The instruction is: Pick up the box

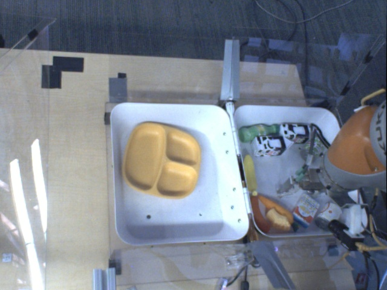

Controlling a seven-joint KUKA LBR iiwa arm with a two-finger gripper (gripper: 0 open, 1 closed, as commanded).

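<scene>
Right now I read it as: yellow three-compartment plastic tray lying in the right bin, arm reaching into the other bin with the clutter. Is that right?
Not quite. The camera view shows the yellow three-compartment plastic tray in the left white bin, not the right. The rest holds: the grey arm with the orange band reaches into the right white bin, among the clutter.

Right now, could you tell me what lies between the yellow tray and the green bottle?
In the camera view, between the yellow tray and the green bottle lie bare white bin floor and the rims where the two bins meet.
</scene>
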